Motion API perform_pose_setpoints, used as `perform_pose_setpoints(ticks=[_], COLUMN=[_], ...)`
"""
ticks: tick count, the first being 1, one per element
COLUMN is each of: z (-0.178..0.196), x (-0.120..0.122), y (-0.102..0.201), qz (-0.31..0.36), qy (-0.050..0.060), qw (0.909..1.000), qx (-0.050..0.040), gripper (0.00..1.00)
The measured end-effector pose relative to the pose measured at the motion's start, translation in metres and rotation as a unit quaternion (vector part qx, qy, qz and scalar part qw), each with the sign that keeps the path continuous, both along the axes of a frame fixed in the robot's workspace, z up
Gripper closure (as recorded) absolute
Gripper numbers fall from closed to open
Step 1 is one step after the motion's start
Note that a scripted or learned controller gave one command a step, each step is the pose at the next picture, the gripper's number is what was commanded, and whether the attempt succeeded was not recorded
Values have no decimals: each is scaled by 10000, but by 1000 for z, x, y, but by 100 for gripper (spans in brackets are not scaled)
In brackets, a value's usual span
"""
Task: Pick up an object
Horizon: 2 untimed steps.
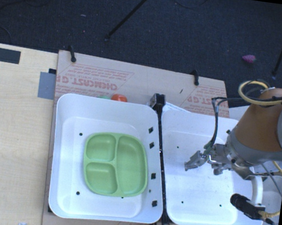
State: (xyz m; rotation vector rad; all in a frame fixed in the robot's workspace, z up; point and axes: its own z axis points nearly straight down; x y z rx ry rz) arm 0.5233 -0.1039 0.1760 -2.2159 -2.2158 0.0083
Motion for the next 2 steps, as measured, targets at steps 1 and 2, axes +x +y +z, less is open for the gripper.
perform_pose_setpoints(ticks=[1,2], z=[-46,-89], x=[-6,-6], y=[-3,-2], qz=[-2,-6], qy=[-2,-36], qw=[10000,10000], qx=[2,-5], gripper=[0,0])
